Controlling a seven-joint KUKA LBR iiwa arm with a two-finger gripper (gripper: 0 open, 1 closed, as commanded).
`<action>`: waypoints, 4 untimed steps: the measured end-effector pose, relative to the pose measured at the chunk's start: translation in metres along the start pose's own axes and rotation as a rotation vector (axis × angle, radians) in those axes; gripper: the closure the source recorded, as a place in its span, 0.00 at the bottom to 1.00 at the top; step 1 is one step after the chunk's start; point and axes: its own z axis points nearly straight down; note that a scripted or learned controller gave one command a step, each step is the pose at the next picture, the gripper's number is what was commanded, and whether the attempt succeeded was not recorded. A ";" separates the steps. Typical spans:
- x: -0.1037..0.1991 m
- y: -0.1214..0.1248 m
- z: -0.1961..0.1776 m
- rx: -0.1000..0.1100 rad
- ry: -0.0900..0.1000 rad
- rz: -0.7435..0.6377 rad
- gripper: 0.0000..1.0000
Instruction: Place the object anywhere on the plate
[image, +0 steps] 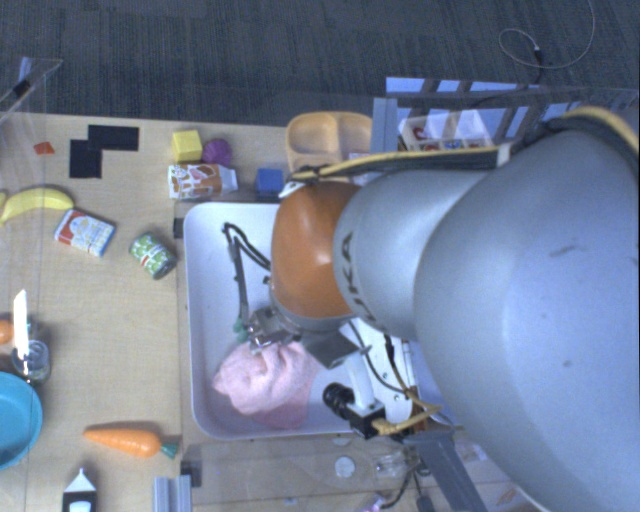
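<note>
A pale pink, rounded thing (265, 385), which may be the plate, lies in the near corner of the white bin (205, 270). Its surface looks soft and blurred. My gripper (262, 335) hangs just over the pink thing's upper edge, below the orange wrist band (305, 260). The gripper's tip is hidden by the wrist and dark cables (238, 270), and I see no object in it. The grey arm (500, 300) covers the right half of the view.
On the bench left of the bin lie a banana (25, 203), a small carton (85, 232), a green can (153, 255), a carrot (125, 440) and a blue dish (15, 420). Behind the bin sit a yellow cube (186, 145), a purple ball (217, 152), a blue cube (268, 180) and a tan tray (325, 140).
</note>
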 end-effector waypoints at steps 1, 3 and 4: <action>-0.057 0.078 -0.062 0.016 0.001 -0.298 1.00; -0.093 0.043 0.012 0.025 0.000 0.018 1.00; -0.075 0.038 0.035 0.021 -0.003 0.305 1.00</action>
